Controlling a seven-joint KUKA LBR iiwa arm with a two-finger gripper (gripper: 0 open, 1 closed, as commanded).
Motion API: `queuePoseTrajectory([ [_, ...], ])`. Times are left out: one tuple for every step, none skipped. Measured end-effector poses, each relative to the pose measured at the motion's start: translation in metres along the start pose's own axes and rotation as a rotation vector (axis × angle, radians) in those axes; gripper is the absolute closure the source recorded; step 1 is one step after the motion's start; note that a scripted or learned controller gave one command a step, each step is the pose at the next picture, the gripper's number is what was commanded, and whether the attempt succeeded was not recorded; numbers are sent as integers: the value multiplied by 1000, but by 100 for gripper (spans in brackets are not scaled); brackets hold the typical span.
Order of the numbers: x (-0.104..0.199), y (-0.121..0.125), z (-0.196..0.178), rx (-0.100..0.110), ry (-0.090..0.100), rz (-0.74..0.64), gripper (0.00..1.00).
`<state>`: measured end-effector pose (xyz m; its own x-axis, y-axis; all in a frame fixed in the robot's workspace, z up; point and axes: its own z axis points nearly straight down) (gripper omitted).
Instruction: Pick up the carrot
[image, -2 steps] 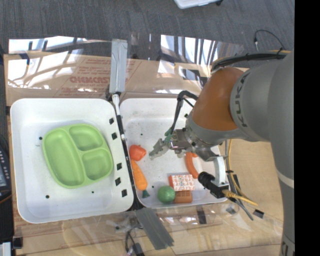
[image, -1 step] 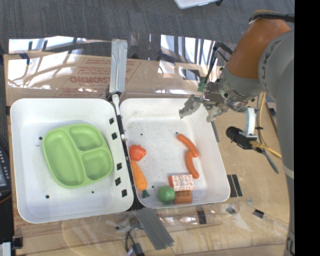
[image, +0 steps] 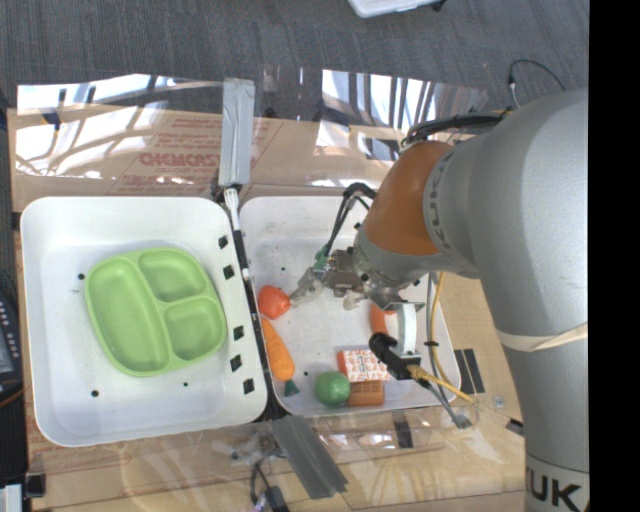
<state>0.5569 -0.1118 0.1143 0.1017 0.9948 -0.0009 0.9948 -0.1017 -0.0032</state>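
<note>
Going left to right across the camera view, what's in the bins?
Green tray → tomato → carrot → green ball → red box.

the grey arm is cut off by the right and near edges and hides the right bin's right side, most of an orange thing there, and the claw's tips are too blurred to tell.

I count two white bins and one green divided plate. In the right bin I see one carrot, one tomato, one green ball and one small box.
</note>
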Motion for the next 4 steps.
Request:
queuePoseTrajectory([
  [-79,51,-47,-1,1,34,0],
  [-28,-77,24,1,4,43,0],
  [3,-58,21,-13,-12,-278,0],
  [-1,-78,22,-9,-5,-49,0],
])
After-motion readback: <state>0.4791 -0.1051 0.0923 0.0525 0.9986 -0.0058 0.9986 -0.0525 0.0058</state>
